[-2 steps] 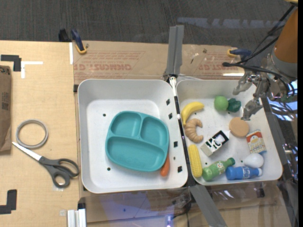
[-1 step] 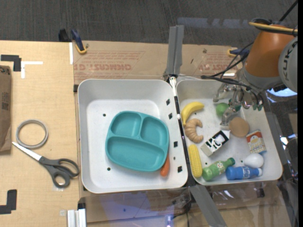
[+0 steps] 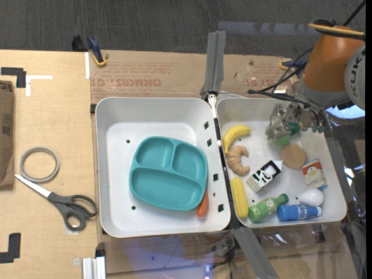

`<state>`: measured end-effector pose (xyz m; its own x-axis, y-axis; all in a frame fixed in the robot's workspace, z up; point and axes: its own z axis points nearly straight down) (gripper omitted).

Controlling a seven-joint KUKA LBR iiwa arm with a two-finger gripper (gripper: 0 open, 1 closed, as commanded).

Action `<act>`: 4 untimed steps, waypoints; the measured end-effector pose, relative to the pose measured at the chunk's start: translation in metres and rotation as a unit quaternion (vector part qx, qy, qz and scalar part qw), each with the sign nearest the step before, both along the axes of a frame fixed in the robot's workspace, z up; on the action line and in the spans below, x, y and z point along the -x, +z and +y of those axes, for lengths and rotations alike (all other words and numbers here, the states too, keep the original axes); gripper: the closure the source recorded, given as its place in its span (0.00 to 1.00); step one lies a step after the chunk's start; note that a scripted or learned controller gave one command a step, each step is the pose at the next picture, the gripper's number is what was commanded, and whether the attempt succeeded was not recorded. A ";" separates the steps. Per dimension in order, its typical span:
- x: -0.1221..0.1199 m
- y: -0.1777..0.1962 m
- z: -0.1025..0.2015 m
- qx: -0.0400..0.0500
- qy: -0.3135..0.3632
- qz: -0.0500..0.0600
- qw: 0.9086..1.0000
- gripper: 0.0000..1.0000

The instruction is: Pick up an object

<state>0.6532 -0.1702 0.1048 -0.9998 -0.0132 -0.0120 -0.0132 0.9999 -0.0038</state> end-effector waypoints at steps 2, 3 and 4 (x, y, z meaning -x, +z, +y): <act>0.035 -0.011 -0.022 -0.002 -0.035 0.004 0.999 0.00; 0.097 -0.012 -0.052 -0.002 -0.131 0.005 0.991 0.00; 0.102 -0.013 -0.052 -0.003 -0.178 0.005 0.984 0.00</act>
<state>0.5511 -0.2218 0.0919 -0.9414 0.3374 -0.0010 0.3374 0.9414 0.0003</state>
